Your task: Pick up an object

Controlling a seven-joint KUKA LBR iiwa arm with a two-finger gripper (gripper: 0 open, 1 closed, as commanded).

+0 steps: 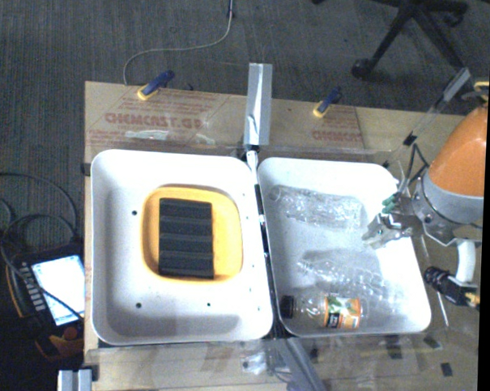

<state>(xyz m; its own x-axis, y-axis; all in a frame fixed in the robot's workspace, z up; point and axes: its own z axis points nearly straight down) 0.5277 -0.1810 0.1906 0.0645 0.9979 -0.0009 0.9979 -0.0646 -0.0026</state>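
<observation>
1. a small clear bottle point(327, 310) with an orange label is lying on its side at the right bin's point(347, 172) near edge.
2. two crumpled clear bottles point(339, 272) are lying farther in.
3. the end effector point(383, 229) is hovering beside them, apparently lining up a grab; its state cannot be told.

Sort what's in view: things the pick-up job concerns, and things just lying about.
Job:
claw
three clear bottles in the right bin: top bottle, middle bottle, labelled bottle
yellow tray in the left bin

Lying about:
two clamps
tablet
cable
</observation>
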